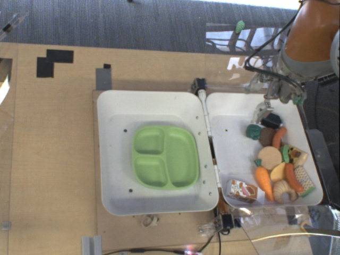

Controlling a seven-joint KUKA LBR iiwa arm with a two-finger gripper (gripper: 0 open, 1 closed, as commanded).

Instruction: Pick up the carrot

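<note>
Plate in left bin, carrot in right bin

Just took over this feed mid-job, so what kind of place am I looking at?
Probably a robot lab test bench, not a kitchen: two white bins fixed on a wooden bench, toy food including a carrot, a green divided plate, loose cables.

You see the carrot lying among the toy foods in the right bin, near its front. The gripper hangs over that bin's far side. A green plate sits in the left bin.
</note>
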